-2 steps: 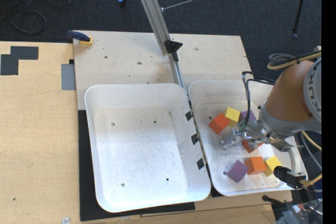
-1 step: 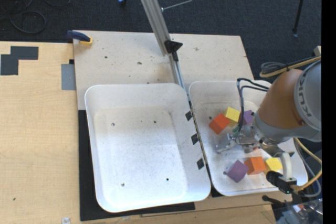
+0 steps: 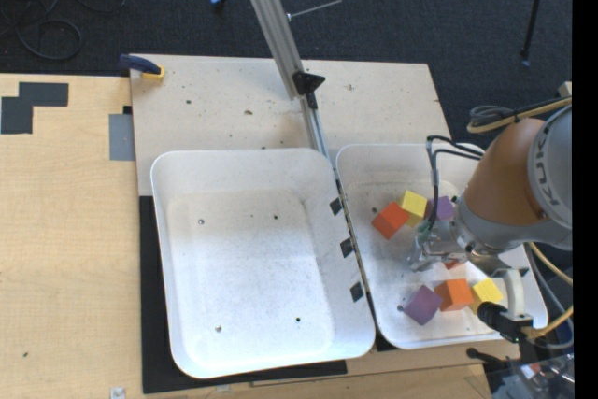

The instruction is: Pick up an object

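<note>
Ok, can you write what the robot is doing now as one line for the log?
arm: reaching into right bin | pincer: low among blocks | nearby: orange block, yellow block | held: cannot tell

Robotics lab, plywood bench, aluminium camera mast, loose floor cables

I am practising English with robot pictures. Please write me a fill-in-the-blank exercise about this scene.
1. All the blocks lie in the ____ bin.
2. The red block sits beside a ____ block.
3. The purple block touches an ____ block.
4. The gripper hangs over the bin with the ____.

Missing words: right; yellow; orange; blocks
</note>
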